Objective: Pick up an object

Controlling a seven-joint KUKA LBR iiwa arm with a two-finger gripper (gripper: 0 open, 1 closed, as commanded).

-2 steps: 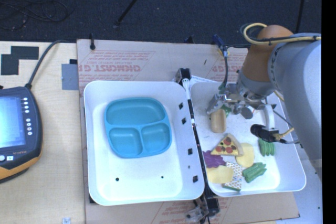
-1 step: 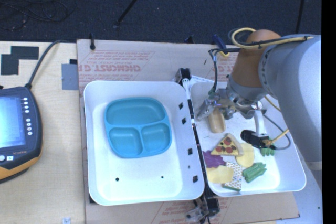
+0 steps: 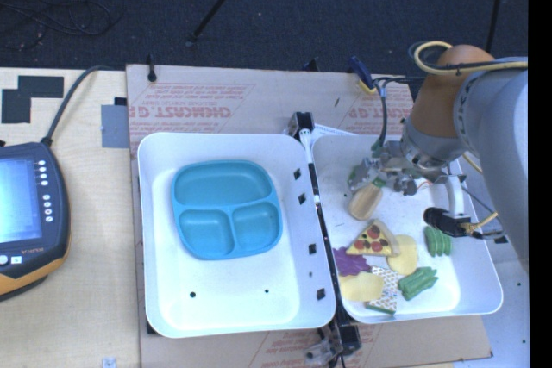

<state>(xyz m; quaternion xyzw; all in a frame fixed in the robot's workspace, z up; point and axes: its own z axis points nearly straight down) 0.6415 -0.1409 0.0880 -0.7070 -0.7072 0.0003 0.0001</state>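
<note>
My gripper point(image 3: 377, 177) hangs low over the upper left part of the right bin point(image 3: 483, 293), under the grey arm with its orange band. Just below its tip lies a tan bread-like piece point(image 3: 366, 202), close to or touching it. Lower in the same bin lie a pizza slice point(image 3: 376, 239), a yellow round piece point(image 3: 404, 255), a purple piece point(image 3: 348, 262), a yellow cheese-like piece point(image 3: 362, 286) and green pieces point(image 3: 417, 281) point(image 3: 438, 242). Nothing shows between the fingers.
The left bin point(image 3: 164, 297) bears a blue divided plate point(image 3: 228, 208). A black divider with clips point(image 3: 312, 202) separates the bins. A tablet controller point(image 3: 26, 207) lies on the bench at far left. Cables run along the right bin's right side.
</note>
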